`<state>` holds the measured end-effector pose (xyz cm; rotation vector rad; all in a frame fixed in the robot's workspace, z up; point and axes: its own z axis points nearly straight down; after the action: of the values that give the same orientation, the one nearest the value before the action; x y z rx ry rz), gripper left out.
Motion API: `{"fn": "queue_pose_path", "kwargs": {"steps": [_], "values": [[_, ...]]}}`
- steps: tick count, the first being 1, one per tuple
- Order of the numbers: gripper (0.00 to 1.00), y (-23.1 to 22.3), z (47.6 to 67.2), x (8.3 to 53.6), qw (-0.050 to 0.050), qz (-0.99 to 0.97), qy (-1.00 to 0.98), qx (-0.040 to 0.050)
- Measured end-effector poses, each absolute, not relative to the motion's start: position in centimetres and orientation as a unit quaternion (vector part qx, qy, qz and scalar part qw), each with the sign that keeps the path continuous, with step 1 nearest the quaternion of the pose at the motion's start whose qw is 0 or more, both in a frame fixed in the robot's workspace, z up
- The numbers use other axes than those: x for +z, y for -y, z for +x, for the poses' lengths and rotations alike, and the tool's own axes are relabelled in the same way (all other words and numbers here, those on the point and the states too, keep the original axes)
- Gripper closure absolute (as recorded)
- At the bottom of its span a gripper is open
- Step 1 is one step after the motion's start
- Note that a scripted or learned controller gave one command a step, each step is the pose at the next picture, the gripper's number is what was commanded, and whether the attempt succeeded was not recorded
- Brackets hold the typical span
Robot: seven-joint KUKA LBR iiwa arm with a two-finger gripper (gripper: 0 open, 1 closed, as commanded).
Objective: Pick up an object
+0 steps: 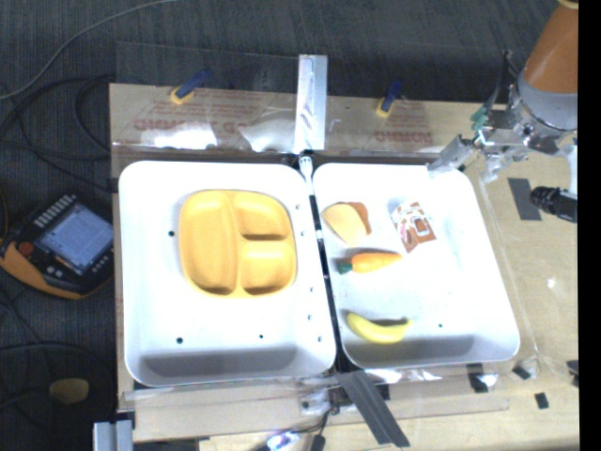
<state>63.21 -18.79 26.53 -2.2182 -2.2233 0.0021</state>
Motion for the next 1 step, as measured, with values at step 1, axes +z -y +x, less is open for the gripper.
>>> {"fn": "queue_pose_path", "kwargs": {"steps": [1], "values": [[0.00,18.52,62.81,15.53,0.000,-0.738,0.675,0.0022]]}}
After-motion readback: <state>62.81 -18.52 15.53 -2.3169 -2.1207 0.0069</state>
